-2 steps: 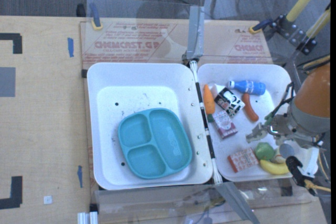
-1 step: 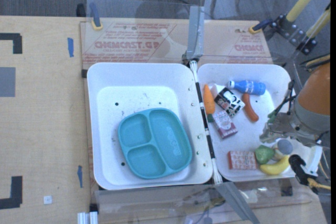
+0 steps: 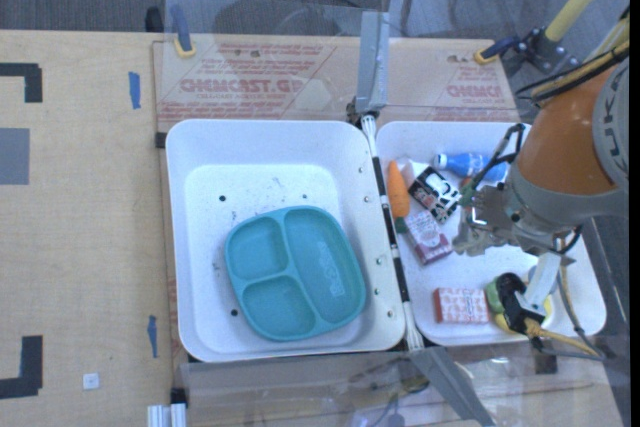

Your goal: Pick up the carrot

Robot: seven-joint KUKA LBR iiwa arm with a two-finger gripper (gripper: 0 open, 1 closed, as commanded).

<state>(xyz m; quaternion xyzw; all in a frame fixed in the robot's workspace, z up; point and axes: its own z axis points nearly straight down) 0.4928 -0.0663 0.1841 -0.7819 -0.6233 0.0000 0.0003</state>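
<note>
Camera view looks down on a wide, pale wooden bench (image 3: 80, 215) with two shallow white bins side by side. The big grey robot arm with an orange band (image 3: 570, 155) reaches in from the right, over the right bin.

The left white plastic bin (image 3: 200, 140) holds a round-cornered teal plastic plate with three sections (image 3: 295, 272), which lies flat toward the near side. The right white plastic bin (image 3: 450, 128) holds several small things.

The grey metal gripper (image 3: 472, 233) hangs over the middle of the right bin. It cannot be told whether it is spread apart or pressed together, and nothing can be seen held in it.

A flat red and white box (image 3: 461, 305) lies near the bin's front edge. A dark red and white packet (image 3: 430, 237) lies just to the left of the gripper.

The small orange carrot (image 3: 399, 191) lies along the left wall of the right bin, in its far half. It is apart from the gripper, with the packet between them.

A little blue plastic bottle (image 3: 462, 161) lies near the far wall. A small black and white thing (image 3: 437, 188) sits just beside the carrot, on its right.
</note>
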